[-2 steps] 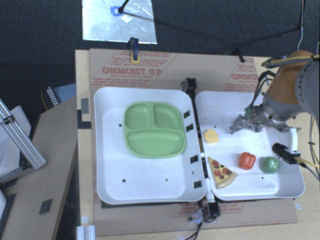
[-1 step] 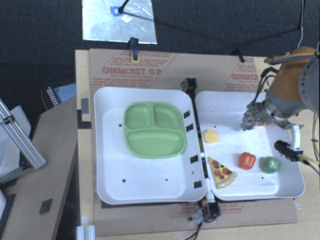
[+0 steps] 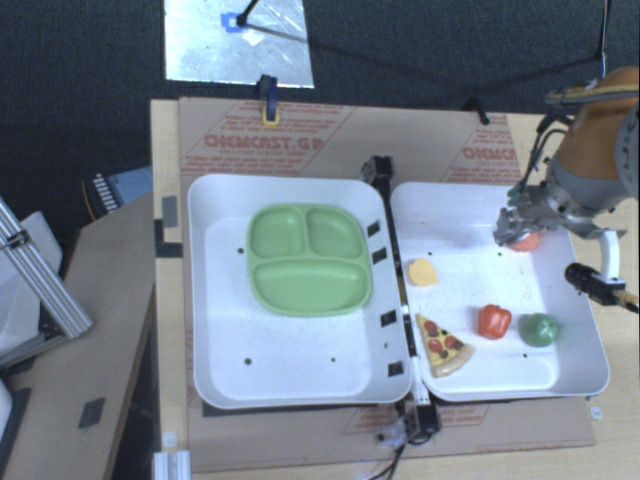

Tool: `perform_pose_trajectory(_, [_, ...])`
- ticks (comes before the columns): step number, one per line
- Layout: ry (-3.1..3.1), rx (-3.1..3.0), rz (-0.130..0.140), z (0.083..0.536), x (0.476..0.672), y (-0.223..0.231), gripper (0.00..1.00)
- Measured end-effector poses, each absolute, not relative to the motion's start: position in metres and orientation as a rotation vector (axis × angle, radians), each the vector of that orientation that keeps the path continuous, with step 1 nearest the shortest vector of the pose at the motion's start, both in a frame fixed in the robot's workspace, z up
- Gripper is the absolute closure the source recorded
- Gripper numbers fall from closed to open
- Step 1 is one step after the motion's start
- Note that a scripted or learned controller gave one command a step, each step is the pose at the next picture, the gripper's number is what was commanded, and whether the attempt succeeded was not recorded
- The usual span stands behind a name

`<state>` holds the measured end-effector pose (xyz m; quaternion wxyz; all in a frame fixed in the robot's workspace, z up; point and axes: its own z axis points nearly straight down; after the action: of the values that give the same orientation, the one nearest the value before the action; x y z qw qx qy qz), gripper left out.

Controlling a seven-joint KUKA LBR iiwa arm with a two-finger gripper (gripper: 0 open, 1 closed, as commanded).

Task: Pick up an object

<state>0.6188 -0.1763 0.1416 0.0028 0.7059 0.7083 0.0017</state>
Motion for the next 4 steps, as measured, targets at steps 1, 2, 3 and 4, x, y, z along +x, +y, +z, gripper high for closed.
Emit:
perform_pose_trajectory(1, [2.223, 2.213, 0.004, 0.186, 0.625, -0.175, 1.0])
perform_pose_trajectory(2, [2.223, 2.212, 0.005, 0.231, 0.624, -0.175, 1.0])
perform_pose_trajectory(3, [2.232, 2.211, 0.003, 0.221, 0.621, -0.117, 1.0])
perform_pose_trajectory(4, [2.231, 2.212, 0.003, 0.233, 0.614, -0.065, 1.0])
